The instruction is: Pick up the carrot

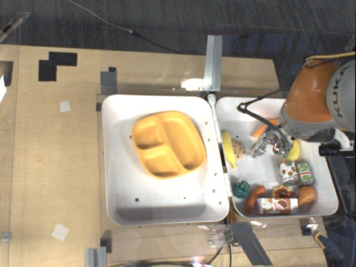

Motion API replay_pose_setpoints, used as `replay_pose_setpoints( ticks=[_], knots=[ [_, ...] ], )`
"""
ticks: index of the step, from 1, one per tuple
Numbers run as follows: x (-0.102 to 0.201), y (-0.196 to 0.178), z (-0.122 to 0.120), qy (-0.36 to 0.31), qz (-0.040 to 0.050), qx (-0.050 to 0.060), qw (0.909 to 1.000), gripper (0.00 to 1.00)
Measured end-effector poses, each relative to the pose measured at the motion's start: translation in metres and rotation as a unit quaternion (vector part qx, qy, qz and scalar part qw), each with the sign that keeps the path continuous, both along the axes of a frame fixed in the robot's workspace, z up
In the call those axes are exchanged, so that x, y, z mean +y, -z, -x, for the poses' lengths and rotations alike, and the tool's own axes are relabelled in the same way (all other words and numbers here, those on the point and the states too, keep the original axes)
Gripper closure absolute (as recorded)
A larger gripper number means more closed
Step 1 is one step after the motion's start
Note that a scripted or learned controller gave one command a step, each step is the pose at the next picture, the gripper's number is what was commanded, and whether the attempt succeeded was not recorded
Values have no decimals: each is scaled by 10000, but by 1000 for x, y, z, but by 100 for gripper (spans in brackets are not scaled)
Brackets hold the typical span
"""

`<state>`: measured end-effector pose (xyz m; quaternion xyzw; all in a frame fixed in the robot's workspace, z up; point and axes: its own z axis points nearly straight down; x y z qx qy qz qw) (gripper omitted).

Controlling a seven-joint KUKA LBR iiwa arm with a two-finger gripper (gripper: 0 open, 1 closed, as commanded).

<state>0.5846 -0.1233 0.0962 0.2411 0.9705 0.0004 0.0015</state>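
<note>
The bench (50,149) carries two white bins; the right bin (245,107) is the reference landmark. The left bin (117,199) adjoins its left wall and holds a yellow divided plate (167,143). The arm (314,99) enters over the right bin's far right corner. The gripper (262,147) hangs near the bin's centre; whether it is spread or pressed together cannot be told. A banana (228,149) lies along the bin's left wall. The carrot (260,130) lies in the bin's upper middle, just beside the gripper, partly hidden
</note>
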Motion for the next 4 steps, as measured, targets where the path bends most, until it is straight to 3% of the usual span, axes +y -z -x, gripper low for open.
replay_pose_setpoints(
  ticks=[1, 2, 3, 4],
  knots=[
    [-22, -120, -24, 1290, 3, -58, 9916, 100],
    [0, 6, 26, 2495, -11, -65, 9684, 100],
    [-6, -140, -4, 3732, -21, -48, 9278, 100],
    [-8, 6, 42, 5390, -35, -44, 8423, 100]
  ],
)
